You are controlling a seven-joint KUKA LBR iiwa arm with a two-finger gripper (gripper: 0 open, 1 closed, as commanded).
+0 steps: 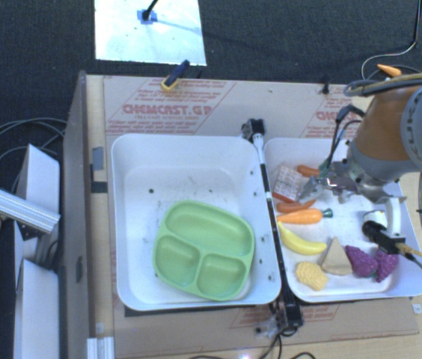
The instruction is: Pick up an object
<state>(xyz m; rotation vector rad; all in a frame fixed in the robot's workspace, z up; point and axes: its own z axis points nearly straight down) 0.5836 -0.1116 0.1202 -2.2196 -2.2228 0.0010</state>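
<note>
The right bin (361, 293) holds several toy foods: an orange carrot (301, 217), a yellow banana (301, 241), a corn cob (311, 276), a tan wedge (336, 258), purple grapes (366, 262) and a red-and-white packet (286, 181). A small orange piece (308, 171) lies by the packet. My gripper (326, 181) hangs low over the bin's upper middle, just right of the packet and above the carrot. The grey arm (405, 133) with its orange band reaches in from the right and hides the bin's back right part.
The left bin (121, 200) holds a green divided plate (203, 249). A black divider clip (254, 129) sits between the bins at the back. Cardboard lies under both bins, and cables run near the arm at the right.
</note>
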